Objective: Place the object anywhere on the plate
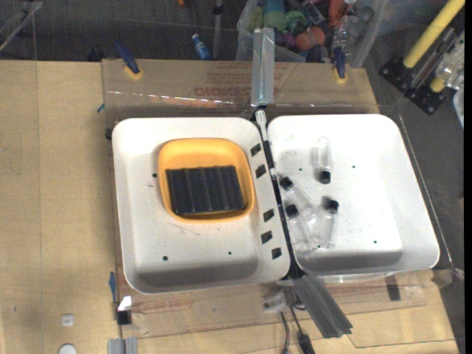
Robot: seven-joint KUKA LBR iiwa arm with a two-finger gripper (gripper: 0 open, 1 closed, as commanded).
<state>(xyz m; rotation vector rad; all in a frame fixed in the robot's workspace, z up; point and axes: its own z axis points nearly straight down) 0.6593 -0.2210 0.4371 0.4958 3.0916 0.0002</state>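
In the left bin (136, 227) rests an orange-yellow plate (200, 150) with rounded corners. A black ribbed rectangular object (205, 190) lies flat on the plate and covers most of its floor, with its near edge at the plate's front rim. In the right bin (387, 168), several small clear plastic pieces with black caps are scattered: one near the back (322, 159), one near the divider (286, 185) and one toward the front (325, 214).
A row of black clips (265, 198) runs along the divider between the bins. Blue clamps (130, 63) hold a clear sheet at the bench's back edge. A crate of colourful toys (310, 9) stands behind the bench.
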